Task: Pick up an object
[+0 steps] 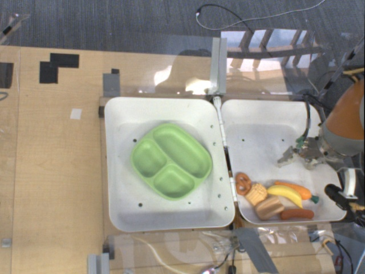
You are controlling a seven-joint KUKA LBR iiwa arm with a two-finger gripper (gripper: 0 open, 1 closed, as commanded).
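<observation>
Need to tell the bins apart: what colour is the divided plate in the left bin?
Light green, plain with no pattern. The divided plate shows clearly in the camera view, lying in the left bin.

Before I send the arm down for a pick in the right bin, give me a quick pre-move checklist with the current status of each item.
1. Targets present in the right bin: ok. A pretzel, corn piece, banana, carrot, bread roll and sausage lie in its near corner.
2. Targets separated enough for a clean grasp: not ok, they are bunched together and touching.
3. End effector over the pile: not ok, it sits above bare bin floor, farther from the camera than the pile.
4. End effector carrying nothing: cannot tell.
5. Left bin contents: ok, just the green divided plate, away from the pick area.
</observation>
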